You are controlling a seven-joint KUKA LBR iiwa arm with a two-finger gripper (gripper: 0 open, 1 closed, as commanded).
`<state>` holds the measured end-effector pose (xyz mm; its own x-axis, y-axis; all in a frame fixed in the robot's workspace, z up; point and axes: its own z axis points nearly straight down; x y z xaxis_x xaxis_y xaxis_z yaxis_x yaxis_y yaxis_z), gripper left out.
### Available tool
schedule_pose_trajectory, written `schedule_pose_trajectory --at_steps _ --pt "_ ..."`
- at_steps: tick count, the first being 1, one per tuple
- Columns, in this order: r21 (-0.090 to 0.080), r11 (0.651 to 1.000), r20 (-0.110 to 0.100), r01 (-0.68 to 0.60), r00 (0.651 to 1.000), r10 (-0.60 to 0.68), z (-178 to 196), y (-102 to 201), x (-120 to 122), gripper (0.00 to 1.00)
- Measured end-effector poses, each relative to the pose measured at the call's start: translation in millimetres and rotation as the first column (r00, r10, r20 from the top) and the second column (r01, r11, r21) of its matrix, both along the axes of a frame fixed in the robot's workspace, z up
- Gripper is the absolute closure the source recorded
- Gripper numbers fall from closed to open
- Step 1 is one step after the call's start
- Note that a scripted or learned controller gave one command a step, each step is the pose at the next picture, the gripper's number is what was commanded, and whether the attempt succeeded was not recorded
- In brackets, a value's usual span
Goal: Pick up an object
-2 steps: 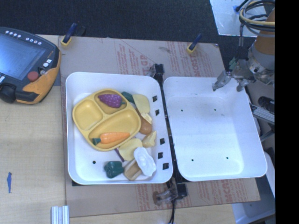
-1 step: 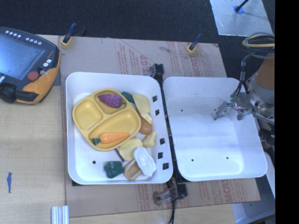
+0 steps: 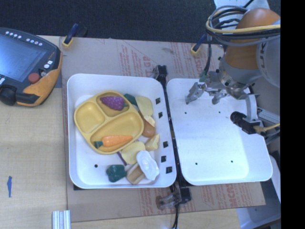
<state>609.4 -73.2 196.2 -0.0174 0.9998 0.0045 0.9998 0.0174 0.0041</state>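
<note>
My gripper (image 3: 205,94) hangs over the back edge of the right bin (image 3: 217,161), fingers spread apart with nothing between them. The left bin (image 3: 78,168) holds the objects: a yellow divided tray (image 3: 86,116) with purple grapes (image 3: 113,102) and an orange carrot (image 3: 114,140) in its compartments. Around the tray lie a dark green piece (image 3: 115,172), a white piece (image 3: 147,165), a tan bread-like piece (image 3: 135,174), a pale yellow piece (image 3: 144,106) and an orange-brown piece (image 3: 148,129). All of them are well left of the gripper.
A black divider with clips (image 3: 167,128) runs between the two bins. A teach pendant (image 3: 26,66) rests at the bench's back left. The arm's grey body and orange band (image 3: 248,37) with cables loom over the right bin's back right.
</note>
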Motion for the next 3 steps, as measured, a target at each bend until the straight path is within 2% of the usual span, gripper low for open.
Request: schedule_pose_trajectory --at_steps 1,2,3 --pt "-0.002 1.0 -0.025 0.021 0.999 -0.021 -100.0 -44.7 -129.5 0.0" --pt "-0.006 1.0 0.001 0.011 1.0 -0.011 -53.5 -35.5 -60.6 0.0" --pt "-0.004 1.0 -0.004 0.011 1.0 -0.011 -69.3 -24.0 -19.6 0.0"
